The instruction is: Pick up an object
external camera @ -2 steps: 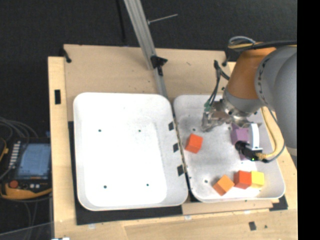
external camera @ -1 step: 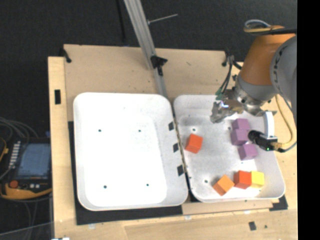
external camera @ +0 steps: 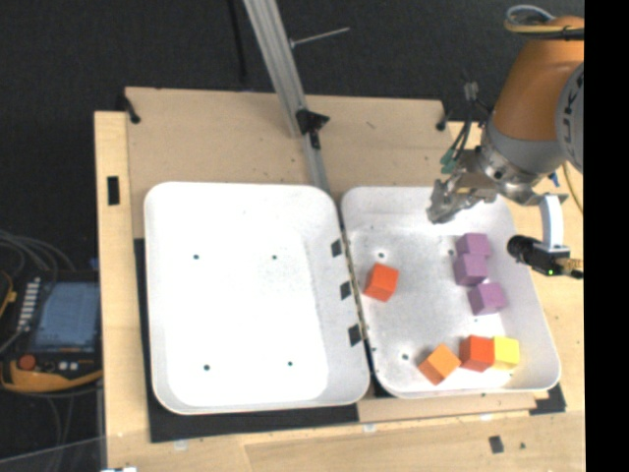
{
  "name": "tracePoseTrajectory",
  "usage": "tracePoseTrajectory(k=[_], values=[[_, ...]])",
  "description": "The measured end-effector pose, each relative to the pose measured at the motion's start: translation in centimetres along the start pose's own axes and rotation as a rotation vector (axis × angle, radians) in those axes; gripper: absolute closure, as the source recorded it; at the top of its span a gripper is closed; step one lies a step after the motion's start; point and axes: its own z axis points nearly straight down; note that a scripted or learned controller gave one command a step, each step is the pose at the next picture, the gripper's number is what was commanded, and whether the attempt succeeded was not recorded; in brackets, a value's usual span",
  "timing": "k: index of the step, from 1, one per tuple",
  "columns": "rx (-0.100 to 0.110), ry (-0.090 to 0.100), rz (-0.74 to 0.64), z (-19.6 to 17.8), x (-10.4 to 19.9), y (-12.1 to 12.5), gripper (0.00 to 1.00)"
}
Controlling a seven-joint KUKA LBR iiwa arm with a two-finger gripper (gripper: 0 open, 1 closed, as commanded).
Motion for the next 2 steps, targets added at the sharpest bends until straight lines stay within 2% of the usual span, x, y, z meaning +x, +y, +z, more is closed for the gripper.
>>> tracePoseTrajectory(k=[1,2], values=[[0.009,-0.002,0.001,0.8,-0.2,0.0,1.0],[0.01,0.001,-0.004,0.7,5.8,0.7,1.0]])
